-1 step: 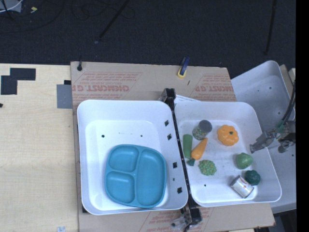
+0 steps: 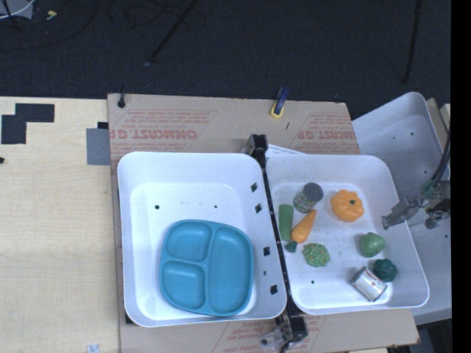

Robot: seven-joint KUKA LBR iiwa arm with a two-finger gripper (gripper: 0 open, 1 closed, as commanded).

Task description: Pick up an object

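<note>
The right bin (image 2: 335,169) holds several small items. These are an orange pumpkin (image 2: 347,206), a carrot (image 2: 303,226), a green cucumber (image 2: 285,221), a grey-green can (image 2: 309,195) and a broccoli floret (image 2: 316,254). There is also a light green fruit (image 2: 372,244), a dark green piece (image 2: 385,270) and a silver tin (image 2: 366,283) lying on its side. My gripper (image 2: 401,215) hangs over the bin's right rim, to the right of the pumpkin and above the light green fruit. It is small and grey, with nothing seen in it.
The left bin (image 2: 147,175) holds a blue divided plate (image 2: 207,267). A black clamp (image 2: 257,144) joins the bins at the back. Both bins rest on cardboard (image 2: 191,127) with a blue-yellow clip (image 2: 279,103). A grey metal panel (image 2: 401,127) stands at the back right.
</note>
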